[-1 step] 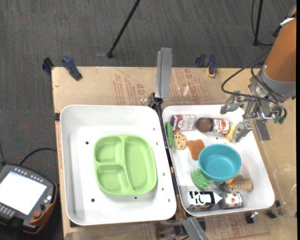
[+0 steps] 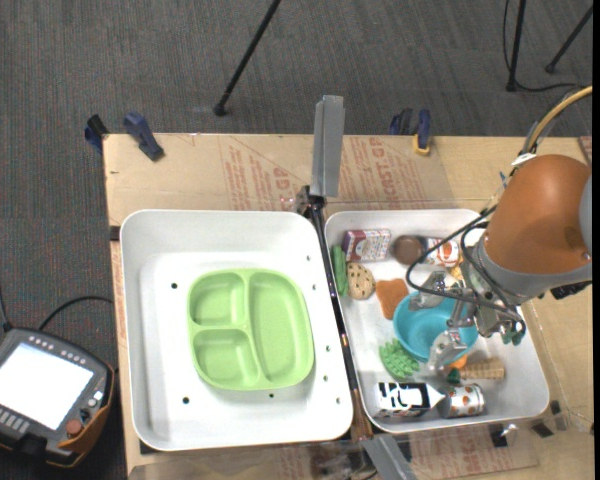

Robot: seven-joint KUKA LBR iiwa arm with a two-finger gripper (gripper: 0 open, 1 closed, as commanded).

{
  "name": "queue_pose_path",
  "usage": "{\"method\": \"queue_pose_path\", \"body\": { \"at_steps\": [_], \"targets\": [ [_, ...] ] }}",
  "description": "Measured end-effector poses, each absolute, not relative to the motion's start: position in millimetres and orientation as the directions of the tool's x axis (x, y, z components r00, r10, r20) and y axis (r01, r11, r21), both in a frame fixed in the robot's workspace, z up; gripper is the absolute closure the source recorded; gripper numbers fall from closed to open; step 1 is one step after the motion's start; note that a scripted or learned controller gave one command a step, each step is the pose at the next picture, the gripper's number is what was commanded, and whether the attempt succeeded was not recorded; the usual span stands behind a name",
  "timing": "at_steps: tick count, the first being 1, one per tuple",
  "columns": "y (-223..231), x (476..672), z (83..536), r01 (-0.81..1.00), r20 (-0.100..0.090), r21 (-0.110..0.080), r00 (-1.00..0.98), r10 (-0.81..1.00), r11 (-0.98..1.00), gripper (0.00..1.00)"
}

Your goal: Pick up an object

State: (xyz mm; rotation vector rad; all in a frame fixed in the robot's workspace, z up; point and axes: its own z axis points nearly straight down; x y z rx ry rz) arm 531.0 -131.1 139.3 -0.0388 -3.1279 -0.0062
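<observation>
The right bin [image 2: 525, 388] holds many small objects. A blue bowl [image 2: 423, 330] sits near its middle. Around it lie an orange wedge [image 2: 391, 296], a speckled cookie [image 2: 359, 281], a green bristly piece [image 2: 397, 358], a small carton [image 2: 365, 243] and a brown round piece [image 2: 408, 249]. A black-and-white can [image 2: 405, 397], a small tin [image 2: 464, 400] and a waffle cone [image 2: 485, 372] lie along the front. My gripper [image 2: 450, 349] hangs low over the bowl's right rim, under the orange wrist band [image 2: 535, 218]. Nothing can be seen held in it.
The left bin [image 2: 150, 268] carries a green divided tray [image 2: 250, 328]. A grey post [image 2: 327, 153] stands at the back between the bins. Clamps sit on the cardboard bench's back edge. A teach pendant [image 2: 35, 383] lies on the floor at the left.
</observation>
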Motion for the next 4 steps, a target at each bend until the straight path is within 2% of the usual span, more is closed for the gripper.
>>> {"method": "queue_pose_path", "body": {
  "at_steps": [1,2,3,4],
  "targets": [
    [-106,505.9,109,0.090,-0.038,-0.010,-0.995,0.089,0.996,0.00],
    [-95,589.8,93,0.235,-0.012,0.001,-0.972,0.235,0.972,0.00],
    [-186,558.6,93,0.194,-0.010,-0.001,-0.981,0.194,0.981,0.00],
    [-163,505.9,93,0.168,-0.010,0.000,-0.986,0.168,0.986,0.00]
  ]
}}
